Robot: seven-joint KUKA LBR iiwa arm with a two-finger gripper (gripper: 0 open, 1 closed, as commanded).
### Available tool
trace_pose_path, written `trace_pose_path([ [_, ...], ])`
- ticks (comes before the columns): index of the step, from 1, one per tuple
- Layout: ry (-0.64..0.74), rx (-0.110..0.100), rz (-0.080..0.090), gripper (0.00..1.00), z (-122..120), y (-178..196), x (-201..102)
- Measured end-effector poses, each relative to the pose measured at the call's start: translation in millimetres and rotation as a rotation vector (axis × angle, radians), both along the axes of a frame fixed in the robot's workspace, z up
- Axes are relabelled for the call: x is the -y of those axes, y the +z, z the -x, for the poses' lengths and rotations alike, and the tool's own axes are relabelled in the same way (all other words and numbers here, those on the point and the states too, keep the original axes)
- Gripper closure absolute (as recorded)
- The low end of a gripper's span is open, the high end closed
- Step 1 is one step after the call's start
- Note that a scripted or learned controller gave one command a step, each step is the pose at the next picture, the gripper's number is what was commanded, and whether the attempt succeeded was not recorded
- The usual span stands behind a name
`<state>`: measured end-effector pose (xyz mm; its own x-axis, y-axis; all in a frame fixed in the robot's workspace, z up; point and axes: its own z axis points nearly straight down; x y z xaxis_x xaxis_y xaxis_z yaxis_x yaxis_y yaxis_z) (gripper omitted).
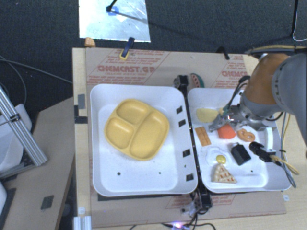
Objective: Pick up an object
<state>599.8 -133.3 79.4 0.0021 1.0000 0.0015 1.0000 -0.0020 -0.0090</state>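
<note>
Arm [280, 85]: grey with an orange band, it comes in from 3 o'clock and bends down over the right bin [276, 178].
Gripper [217, 124]: low over the right bin, a little toward 10 o'clock from the bin's middle, with its tip pointing toward 8 o'clock.
Grip state: it is not possible to judge from this view whether it is clenched or released, and no object is seen held in it.
Red-orange piece [227, 132]: near the middle of the right bin, just beside the gripper tip at its 4 o'clock. Whether they touch is not clear.
Pale yellow piece [206, 114]: flat, at 10 o'clock in the right bin, just beside the gripper at its 10 o'clock.
Orange strip [203, 136]: at 9 o'clock in the right bin, near the left wall.
Pretzel [246, 135]: close at 3 o'clock of the red-orange piece.
Fried egg [219, 157]: at 7 o'clock in the right bin.
Triangular slice [224, 175]: at 6 o'clock of the fried egg, near the front wall.
Left bin [103, 176]: it holds a yellow plate [136, 129] with three compartments, lying in the middle.
Cardboard [158, 66]: brown sheet with red print under both bins.
</note>
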Motion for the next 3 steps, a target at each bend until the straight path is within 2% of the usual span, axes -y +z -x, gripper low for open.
trace_pose_path([
  [1,0.004,0.013,0.002,1.00,-5.6,16.2,-1.2],
  [2,0.014,0.021,0.000,1.00,-33.2,111.6,-77.3],
  [3,0.013,0.014,-0.002,1.00,-3.5,145.3,-140.3],
])
